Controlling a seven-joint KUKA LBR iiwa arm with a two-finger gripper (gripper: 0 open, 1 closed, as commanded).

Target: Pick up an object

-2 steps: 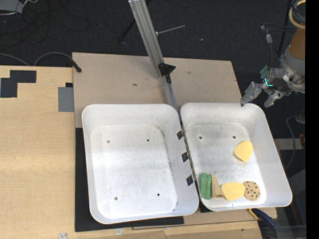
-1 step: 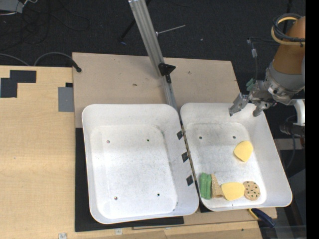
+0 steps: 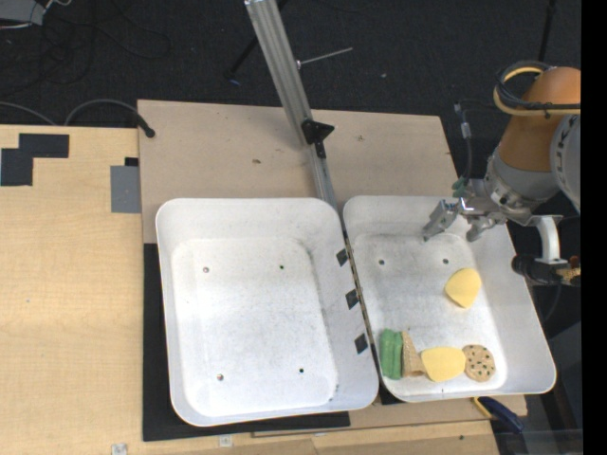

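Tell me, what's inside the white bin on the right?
The right-hand shallow white bin holds a green strip, tan wafer, two yellow lumps and a chocolate-chip cookie. Nothing looks covered.

White bins (image 3: 248, 254); yellow pieces (image 3: 463, 287), a green piece (image 3: 391, 354), a brown-speckled cookie (image 3: 479, 362); tan wooden surface (image 3: 66, 282).

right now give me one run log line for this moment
gripper: open, over right white bin far end, holding nothing | yellow wedge: mid-bin | green strip, round chocolate-chip cookie: near edge
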